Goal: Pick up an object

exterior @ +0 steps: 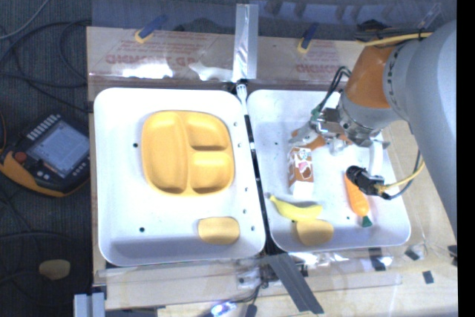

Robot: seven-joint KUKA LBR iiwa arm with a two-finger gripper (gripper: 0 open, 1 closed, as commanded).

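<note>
My tool (335, 131) hovers just beside the brown packet's (301, 165) top end, its opening impossible to judge; approach step, next descend squarely onto the packet.

Red print runs across the cardboard sheet (148, 52) behind both bins — too faint and blurred to read. The small packet (300, 167) in the right bin carries a printed label, also illegible. The handheld controller (56, 148) shows a lit screen — nothing readable there.
</note>
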